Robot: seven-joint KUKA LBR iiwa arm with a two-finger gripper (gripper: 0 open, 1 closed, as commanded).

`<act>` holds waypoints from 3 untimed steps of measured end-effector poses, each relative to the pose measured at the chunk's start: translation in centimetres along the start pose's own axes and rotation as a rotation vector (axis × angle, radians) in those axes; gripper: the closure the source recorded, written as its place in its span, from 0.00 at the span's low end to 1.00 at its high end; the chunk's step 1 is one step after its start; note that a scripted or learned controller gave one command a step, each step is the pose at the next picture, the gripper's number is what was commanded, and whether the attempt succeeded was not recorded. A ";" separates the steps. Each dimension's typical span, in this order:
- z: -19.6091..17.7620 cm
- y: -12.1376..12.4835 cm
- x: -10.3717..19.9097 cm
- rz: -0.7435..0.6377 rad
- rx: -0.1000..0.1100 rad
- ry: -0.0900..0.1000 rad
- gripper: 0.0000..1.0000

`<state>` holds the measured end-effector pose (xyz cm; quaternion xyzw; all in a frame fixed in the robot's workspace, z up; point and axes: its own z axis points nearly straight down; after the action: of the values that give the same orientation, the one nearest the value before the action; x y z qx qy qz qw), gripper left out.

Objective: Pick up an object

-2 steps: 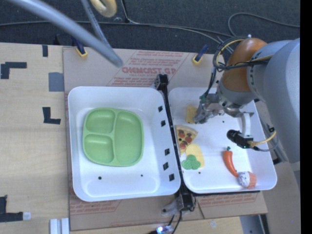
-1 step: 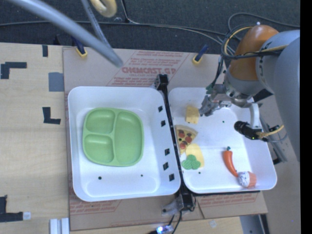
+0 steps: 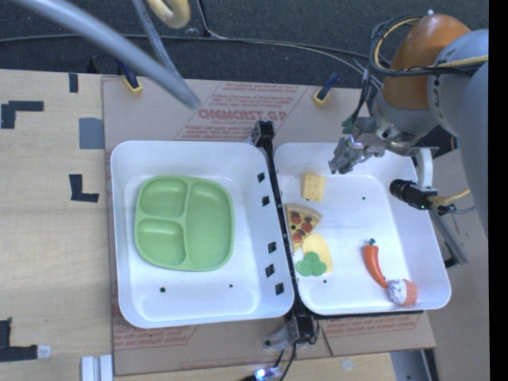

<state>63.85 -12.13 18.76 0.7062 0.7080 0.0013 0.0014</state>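
Cheese wedge (image 3: 314, 187), yellow, is lying in the right bin (image 3: 413, 248) near its far rim, just below and left of the gripper (image 3: 343, 162). Pizza slice (image 3: 301, 220) is sitting nearer than the cheese wedge, against the bin's left wall; broccoli (image 3: 311, 266) is resting on a yellow piece (image 3: 317, 248) just past it. Carrot (image 3: 373, 263) and a red-and-white piece (image 3: 401, 291) are lying well right of the cheese wedge. Gripper is hovering by the far rim; whether it is apart or together, cannot tell. Green plate (image 3: 184, 221) is sitting in the left bin (image 3: 135, 292).
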 end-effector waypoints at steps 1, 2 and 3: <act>-2.2 0.1 0.1 0.001 0.002 0.001 1.00; -1.6 -1.2 5.3 -0.002 0.006 0.000 1.00; -1.2 -2.9 10.9 -0.003 0.007 0.001 1.00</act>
<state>60.97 -1.21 20.00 0.7051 0.7091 -0.0009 -0.0016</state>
